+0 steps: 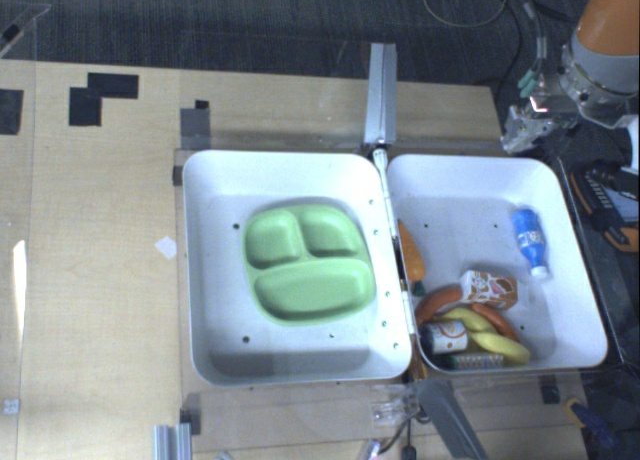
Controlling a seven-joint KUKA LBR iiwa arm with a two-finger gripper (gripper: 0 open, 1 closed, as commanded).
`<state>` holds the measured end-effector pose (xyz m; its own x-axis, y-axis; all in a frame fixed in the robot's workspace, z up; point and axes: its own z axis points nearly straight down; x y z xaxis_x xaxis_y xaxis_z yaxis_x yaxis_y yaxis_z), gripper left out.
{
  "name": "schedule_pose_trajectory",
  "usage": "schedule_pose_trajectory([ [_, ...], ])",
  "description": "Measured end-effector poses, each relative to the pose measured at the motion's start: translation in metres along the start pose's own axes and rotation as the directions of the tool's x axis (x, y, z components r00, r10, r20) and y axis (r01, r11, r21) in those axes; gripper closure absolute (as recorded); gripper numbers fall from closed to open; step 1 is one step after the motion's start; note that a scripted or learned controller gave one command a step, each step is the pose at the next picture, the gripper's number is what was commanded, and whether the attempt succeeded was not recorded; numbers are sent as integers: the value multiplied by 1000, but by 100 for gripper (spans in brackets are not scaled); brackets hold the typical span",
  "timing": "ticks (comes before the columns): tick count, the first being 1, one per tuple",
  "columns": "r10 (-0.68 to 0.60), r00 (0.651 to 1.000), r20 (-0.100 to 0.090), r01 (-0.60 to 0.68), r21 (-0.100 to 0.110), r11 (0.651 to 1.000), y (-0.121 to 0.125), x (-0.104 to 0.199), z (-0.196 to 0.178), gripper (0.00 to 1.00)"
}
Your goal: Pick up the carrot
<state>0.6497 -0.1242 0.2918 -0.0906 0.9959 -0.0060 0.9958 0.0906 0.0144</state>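
Orange carrot sits in the right bin, tight against its left wall by the divider, lying roughly lengthwise along that wall, partly hidden by the rim. My gripper is up at the far right, above the bin's back-right corner and outside its rim, well apart from the carrot; nothing visible between the fingers, and I can't tell if they're spread or pressed together at this angle. Same bin: a blue-capped bottle near the right wall, a small carton toward the middle front, then a cluster in the front-left corner with a banana, a reddish sausage-like piece and a dark can touching each other. Left bin holds a green divided tray, sitting flat near the centre.
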Motion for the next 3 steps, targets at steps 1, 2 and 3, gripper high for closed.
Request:
schedule_pose_trajectory([
  [1,-216,976,-7,216,7,976,16,83,32,100],
  [2,-425,905,-10,425,6,905,13,192,106,100],
  [3,-475,880,-10,475,3,880,34,252,132,100],
])
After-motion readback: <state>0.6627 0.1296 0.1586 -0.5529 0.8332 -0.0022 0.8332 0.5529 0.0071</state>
